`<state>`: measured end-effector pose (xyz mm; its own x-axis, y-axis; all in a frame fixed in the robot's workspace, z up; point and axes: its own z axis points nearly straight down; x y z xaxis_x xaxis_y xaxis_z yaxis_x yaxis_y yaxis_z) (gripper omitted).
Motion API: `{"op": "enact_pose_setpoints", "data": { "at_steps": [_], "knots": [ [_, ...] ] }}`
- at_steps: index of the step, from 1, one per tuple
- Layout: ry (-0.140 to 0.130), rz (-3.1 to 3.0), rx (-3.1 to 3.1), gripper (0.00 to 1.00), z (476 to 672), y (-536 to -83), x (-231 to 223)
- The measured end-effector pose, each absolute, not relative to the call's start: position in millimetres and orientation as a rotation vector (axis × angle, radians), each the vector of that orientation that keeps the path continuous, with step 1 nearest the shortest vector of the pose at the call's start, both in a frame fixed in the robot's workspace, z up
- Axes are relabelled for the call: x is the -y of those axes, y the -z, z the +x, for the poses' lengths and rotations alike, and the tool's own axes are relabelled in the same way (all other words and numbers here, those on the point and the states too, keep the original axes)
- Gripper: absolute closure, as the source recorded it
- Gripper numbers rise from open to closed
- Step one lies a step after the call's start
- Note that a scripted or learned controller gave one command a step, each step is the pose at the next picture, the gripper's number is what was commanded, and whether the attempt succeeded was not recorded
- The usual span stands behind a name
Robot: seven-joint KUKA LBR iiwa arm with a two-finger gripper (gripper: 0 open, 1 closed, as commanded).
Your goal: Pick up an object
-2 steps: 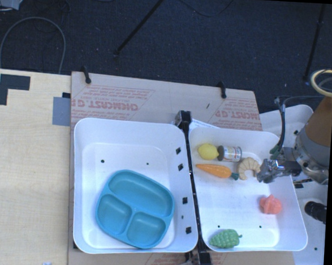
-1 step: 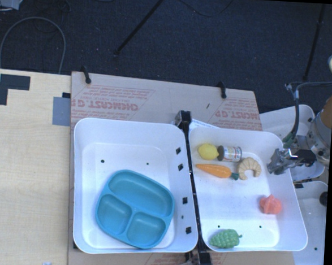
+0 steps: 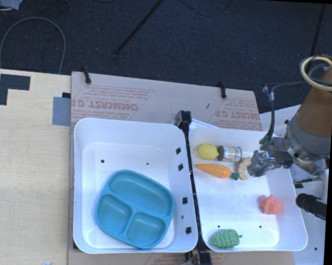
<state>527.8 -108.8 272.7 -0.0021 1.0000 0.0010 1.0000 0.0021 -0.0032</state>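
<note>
The right bin [image 3: 283,236] holds a yellow lemon [image 3: 208,151], a small clear bottle [image 3: 230,153] lying on its side, an orange carrot [image 3: 214,170], a pink strawberry-like piece [image 3: 271,204] and a green grape bunch [image 3: 225,238]. My gripper [image 3: 255,165] hangs low over the bin's upper right part, just right of the carrot's tip and the bottle. A small pale item [image 3: 243,164] lies right beside its fingers. Nothing shows clearly between the fingers.
The left bin [image 3: 91,152] carries a blue divided plate [image 3: 134,208]. A black divider [image 3: 186,181] runs between the bins. Cardboard [image 3: 134,101] lies under the bins, with wooden bench to the left. The arm's orange band [image 3: 321,106] rises at the right.
</note>
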Motion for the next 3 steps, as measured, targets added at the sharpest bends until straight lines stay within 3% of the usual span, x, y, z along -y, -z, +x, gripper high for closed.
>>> {"op": "enact_pose_setpoints", "data": {
  "at_steps": [3],
  "knots": [
    [-0.006,-2.215,2.221,1.00,548.9,-242.3,-37.1]
  ]
}}
